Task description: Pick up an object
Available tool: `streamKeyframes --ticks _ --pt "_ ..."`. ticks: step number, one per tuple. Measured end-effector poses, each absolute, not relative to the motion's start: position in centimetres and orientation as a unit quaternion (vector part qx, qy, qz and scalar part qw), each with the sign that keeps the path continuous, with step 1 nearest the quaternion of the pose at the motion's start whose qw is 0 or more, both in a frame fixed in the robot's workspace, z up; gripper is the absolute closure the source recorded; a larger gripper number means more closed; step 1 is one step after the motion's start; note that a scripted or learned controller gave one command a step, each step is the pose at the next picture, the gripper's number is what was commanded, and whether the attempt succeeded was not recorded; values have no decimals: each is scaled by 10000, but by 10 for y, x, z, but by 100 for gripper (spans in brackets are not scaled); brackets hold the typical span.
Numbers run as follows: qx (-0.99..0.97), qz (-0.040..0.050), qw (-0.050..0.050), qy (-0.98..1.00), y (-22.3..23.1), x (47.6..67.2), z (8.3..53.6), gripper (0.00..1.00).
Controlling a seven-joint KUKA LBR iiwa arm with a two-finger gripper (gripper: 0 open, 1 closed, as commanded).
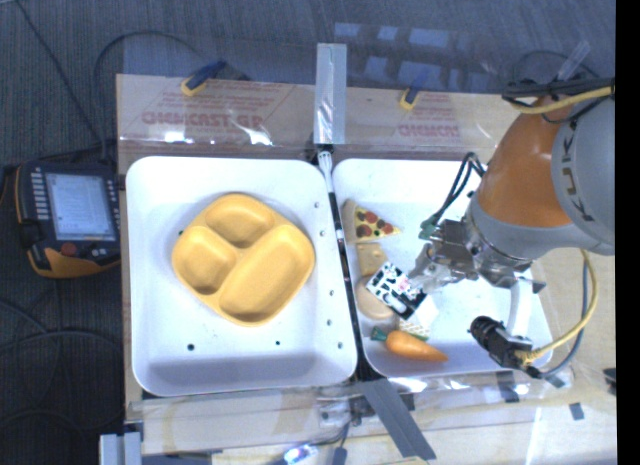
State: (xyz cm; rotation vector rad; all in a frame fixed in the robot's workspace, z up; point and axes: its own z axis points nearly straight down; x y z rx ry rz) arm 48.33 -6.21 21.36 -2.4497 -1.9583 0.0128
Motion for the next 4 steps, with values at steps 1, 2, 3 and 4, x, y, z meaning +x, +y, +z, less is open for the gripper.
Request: streamKeyframes --ticks 1,2,3,4 --pt "-8551 46 12 -5184 -93 484 234 100" --pt "-9904 47 -16 -1381 -96 484 260 100" --pt "-9413 49 13 -3376 -13 484 212 100" --pt "-9446 51 10 -3282 -107 507 136 100"
